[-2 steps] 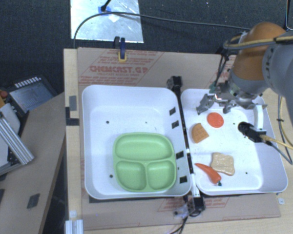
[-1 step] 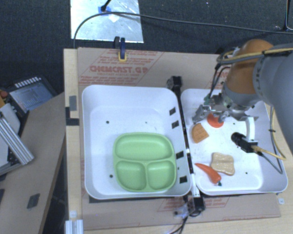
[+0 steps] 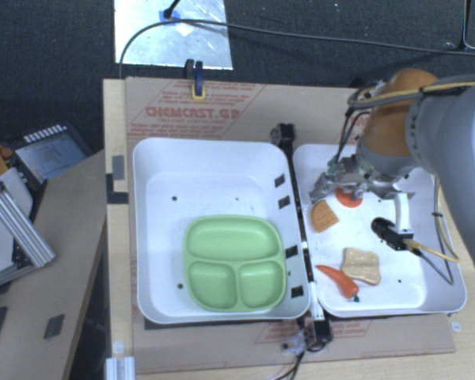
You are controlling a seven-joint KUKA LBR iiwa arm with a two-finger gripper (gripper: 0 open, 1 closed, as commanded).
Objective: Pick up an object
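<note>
Glossy plastic green tray (image 3: pixel 233 261); smooth white bins (image 3: pixel 158 212)

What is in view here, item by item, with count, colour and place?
left bin: one, white, bench left
right bin: one, white, beside it
tray: one, green, in left bin
wedge: one, orange, right bin, by left wall
disc: one, red, right bin, rear
toast: one, tan, right bin, front
pepper: one, red, right bin, beside toast
board: one, brown, under both bins
arm: one, grey and orange, from right
pincer: one, grey, by the disc
</note>
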